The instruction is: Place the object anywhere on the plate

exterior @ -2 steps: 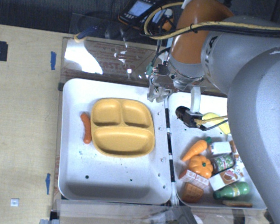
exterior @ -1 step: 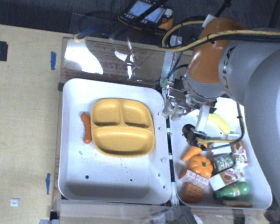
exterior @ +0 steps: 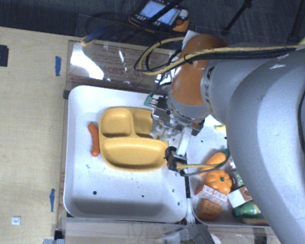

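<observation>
A yellow divided plate [exterior: 131, 143] lies in the left bin [exterior: 116, 202], with two small compartments at the back and one large one in front. An orange-red sausage-shaped object [exterior: 94, 138] lies on the bin floor just off the plate's left rim. My gripper [exterior: 168, 134] hangs over the plate's right edge, below the orange wrist band [exterior: 193, 74]. The arm's body hides what is beneath the gripper, and I see nothing held in it.
The right bin [exterior: 223, 222] holds an orange pumpkin-like toy [exterior: 218, 182], a waffle-brown piece [exterior: 209, 206], a small orange piece [exterior: 215, 157] and a green-and-white bottle [exterior: 243, 204]. A black cable [exterior: 186, 174] trails across the divider between the bins. The big grey arm covers the right side.
</observation>
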Robot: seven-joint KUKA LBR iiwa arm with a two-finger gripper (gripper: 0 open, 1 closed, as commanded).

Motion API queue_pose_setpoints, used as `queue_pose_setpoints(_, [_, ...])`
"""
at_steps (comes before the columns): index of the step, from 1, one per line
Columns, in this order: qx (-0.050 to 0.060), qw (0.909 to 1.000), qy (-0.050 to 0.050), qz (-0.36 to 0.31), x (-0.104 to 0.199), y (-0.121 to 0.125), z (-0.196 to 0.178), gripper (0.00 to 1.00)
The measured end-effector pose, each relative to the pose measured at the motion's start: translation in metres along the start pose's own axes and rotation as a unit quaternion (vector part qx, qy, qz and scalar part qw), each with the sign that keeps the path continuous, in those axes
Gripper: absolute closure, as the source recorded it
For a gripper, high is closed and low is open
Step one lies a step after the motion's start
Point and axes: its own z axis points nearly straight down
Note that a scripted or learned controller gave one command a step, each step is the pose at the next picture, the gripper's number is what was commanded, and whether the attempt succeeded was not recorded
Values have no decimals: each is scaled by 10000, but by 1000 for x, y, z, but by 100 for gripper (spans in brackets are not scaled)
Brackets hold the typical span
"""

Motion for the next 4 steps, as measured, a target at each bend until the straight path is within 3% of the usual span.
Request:
queue_pose_setpoints(1, [-22, 9989, -1, 459, 24, 60, -79, 100])
queue_pose_setpoints(2, [-20, 9989, -2, 459, 24, 60, -79, 0])
queue_pose_setpoints(3, [-20, 9989, -2, 460, 24, 60, -79, 0])
queue_pose_setpoints(4, [-10, 9991, -23, 422, 26, 60, -85, 100])
